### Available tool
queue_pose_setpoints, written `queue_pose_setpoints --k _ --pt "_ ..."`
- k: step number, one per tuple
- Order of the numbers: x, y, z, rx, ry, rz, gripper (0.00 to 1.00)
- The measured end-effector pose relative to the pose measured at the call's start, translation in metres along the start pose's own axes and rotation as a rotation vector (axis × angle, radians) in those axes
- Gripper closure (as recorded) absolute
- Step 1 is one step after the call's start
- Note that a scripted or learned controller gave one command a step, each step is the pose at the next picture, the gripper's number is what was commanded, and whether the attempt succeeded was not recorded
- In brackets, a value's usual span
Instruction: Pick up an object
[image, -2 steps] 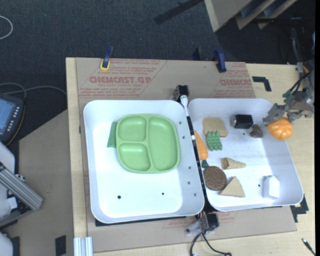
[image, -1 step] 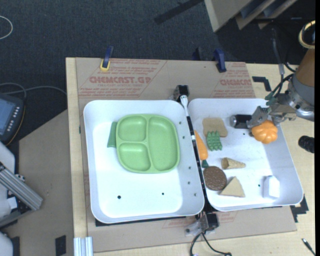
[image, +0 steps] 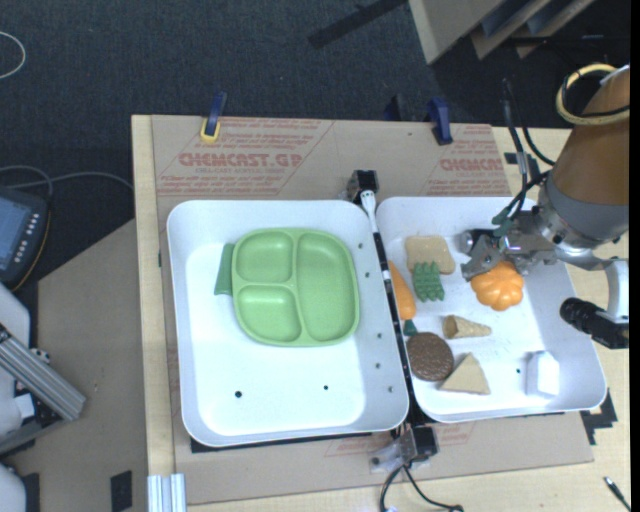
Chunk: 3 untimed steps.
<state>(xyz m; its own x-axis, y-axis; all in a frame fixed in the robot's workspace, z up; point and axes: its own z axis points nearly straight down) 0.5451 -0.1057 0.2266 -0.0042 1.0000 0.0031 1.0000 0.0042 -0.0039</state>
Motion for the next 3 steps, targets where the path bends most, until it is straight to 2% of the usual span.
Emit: queue_pose_setpoints --k 1,2,3 --pt "0.052 -0.013 0.012 0.000 0.000 -0.001 1.00" --pt "0.061 -0.026 0.009 -0.001 -0.002 0.003 1.00" --pt "0.063 -0.020 -0.008 -0.007 -0.003 0.003 1.00"
